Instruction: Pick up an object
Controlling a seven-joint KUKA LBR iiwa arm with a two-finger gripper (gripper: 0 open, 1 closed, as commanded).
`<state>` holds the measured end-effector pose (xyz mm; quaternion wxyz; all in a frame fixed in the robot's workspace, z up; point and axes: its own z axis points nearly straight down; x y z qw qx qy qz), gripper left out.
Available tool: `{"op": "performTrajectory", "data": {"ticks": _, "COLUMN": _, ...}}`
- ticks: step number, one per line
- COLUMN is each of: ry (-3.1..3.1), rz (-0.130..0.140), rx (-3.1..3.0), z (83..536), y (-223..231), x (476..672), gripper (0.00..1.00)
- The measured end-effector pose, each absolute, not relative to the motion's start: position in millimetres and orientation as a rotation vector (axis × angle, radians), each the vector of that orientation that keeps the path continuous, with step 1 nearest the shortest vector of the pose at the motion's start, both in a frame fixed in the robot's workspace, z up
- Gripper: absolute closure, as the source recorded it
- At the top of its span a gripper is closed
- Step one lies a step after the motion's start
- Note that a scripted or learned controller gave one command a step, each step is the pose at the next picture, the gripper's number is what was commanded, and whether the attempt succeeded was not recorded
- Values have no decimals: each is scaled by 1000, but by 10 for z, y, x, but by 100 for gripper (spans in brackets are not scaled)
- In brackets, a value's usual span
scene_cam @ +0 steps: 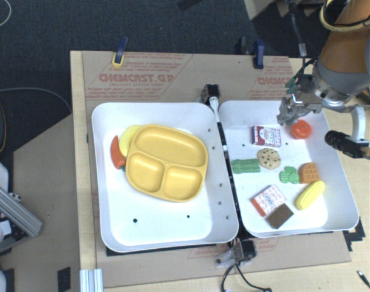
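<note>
Honestly, the gripper [289,115] sits over the right bin [339,215]'s back edge, just beside the red tomato toy [301,129], probably its target. Cookie [269,158] and corn [310,194] lie loose nearby. Can't tell how the gripper is set.

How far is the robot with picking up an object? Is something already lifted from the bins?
Nothing looks lifted yet. The gripper is low over the far part of the right bin, next to the small red-orange toy, which lies on the bin floor. The cookie, waffle and corn also lie there. The yellow tray sits in the left bin. The grasp and the lift are left.
</note>
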<state>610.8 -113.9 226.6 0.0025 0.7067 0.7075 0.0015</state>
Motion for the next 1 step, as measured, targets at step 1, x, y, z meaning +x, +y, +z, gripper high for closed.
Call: {"op": "performTrajectory", "data": {"ticks": 1, "ry": 2227, "rz": 7, "rx": 2212, "z": 2347, "y": -614, "x": 6314, "gripper": 100}}
